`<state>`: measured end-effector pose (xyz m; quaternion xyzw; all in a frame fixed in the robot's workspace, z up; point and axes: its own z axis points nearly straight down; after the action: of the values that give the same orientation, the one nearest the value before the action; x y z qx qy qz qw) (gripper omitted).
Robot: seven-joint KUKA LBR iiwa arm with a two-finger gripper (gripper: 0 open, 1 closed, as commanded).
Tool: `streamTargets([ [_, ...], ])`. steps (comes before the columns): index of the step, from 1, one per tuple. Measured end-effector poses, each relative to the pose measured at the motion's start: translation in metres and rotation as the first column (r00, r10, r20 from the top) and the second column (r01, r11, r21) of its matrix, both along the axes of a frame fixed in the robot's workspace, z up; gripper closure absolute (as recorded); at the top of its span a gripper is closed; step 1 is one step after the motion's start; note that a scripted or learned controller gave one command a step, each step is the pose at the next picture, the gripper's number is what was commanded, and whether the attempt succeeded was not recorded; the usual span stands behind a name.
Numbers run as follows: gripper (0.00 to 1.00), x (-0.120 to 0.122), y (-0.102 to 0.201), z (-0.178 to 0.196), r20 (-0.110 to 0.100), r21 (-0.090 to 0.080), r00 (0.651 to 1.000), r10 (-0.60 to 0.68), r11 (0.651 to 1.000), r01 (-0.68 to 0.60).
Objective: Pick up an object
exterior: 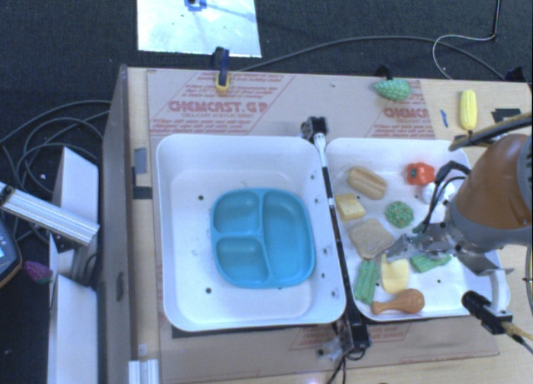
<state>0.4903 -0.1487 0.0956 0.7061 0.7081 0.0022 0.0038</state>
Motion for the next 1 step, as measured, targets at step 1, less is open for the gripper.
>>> streamTargets([
  [1,0.00,0.0943,0.0295,0.0172,-0.005,0.002,1.000,0.001,1.000,-0.001],
])
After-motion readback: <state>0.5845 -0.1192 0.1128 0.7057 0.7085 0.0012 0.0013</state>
